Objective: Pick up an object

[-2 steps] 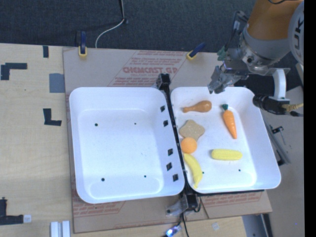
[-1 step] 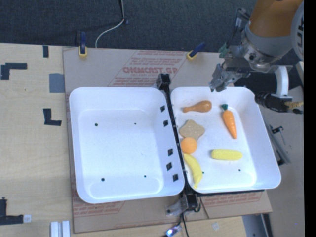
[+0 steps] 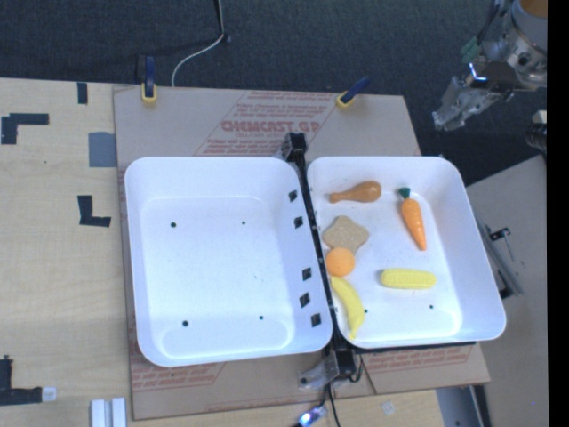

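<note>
The grey two-finger tool [image 3: 451, 114] hangs above the dark floor beyond the upper right corner of the right shallow white bin [image 3: 471, 238], well apart from everything inside it; whether it is open or closed cannot be told. In that bin lie a brown plastic drumstick [image 3: 357, 192], an orange plastic carrot [image 3: 412, 221], a tan slice of toy bread [image 3: 345, 234], a small orange ball [image 3: 340, 261], a yellow corn cob [image 3: 408, 279] and a yellow banana [image 3: 349, 303]. The left white bin [image 3: 142, 238] sits beside it on the wooden tabletop [image 3: 53, 176].
</note>
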Robot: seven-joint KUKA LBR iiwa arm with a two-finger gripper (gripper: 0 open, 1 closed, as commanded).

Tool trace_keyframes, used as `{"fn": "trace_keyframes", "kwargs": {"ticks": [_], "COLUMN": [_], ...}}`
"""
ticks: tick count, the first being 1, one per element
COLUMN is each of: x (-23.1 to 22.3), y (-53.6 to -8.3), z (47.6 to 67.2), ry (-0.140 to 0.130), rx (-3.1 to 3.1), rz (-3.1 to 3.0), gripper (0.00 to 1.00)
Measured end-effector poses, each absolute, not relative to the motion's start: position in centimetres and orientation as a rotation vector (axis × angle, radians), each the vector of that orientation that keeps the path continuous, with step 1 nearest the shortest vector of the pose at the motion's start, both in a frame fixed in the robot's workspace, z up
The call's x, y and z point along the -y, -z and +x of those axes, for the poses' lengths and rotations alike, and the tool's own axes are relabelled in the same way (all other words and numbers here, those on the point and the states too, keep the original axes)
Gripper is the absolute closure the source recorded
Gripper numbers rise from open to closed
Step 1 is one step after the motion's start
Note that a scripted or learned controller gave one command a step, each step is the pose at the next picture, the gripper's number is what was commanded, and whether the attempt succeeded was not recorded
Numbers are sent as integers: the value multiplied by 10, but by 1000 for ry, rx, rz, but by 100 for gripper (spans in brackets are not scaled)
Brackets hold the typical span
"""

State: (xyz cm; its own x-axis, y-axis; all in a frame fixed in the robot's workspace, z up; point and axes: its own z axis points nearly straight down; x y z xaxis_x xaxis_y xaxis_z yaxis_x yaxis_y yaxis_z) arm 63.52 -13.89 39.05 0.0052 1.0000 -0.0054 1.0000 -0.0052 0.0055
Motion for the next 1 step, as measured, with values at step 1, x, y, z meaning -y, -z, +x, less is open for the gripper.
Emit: {"fn": "trace_keyframes", "kwargs": {"ticks": [1], "x": [71], "y": [-329], "z": [653], "ry": [5], "rx": [-2233], "rz": [2218], "gripper": [100]}}
